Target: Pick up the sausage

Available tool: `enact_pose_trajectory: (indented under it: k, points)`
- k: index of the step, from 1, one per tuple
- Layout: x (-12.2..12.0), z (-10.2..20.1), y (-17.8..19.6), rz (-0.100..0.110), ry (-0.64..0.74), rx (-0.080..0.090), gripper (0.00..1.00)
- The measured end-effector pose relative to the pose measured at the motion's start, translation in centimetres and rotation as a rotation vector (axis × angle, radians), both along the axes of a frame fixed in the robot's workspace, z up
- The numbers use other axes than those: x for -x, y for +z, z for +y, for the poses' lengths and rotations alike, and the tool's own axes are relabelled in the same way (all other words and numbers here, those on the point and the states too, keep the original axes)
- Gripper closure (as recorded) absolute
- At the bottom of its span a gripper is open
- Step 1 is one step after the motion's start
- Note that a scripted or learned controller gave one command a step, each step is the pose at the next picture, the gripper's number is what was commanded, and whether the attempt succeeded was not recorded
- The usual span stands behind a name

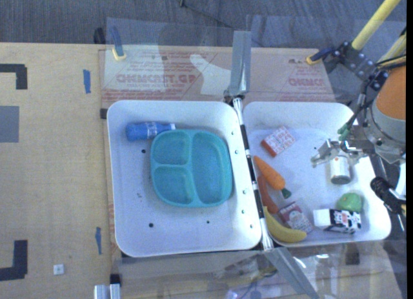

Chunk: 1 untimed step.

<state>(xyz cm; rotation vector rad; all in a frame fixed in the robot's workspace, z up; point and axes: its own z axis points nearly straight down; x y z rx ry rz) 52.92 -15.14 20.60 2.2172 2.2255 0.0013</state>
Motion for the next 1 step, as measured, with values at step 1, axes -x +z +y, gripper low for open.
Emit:
enact_pose_trajectory:
  k: [1]
  points:
    - [4.26, 0.84, -10.78, -0.012, 0.135, 0.003, 0.00]
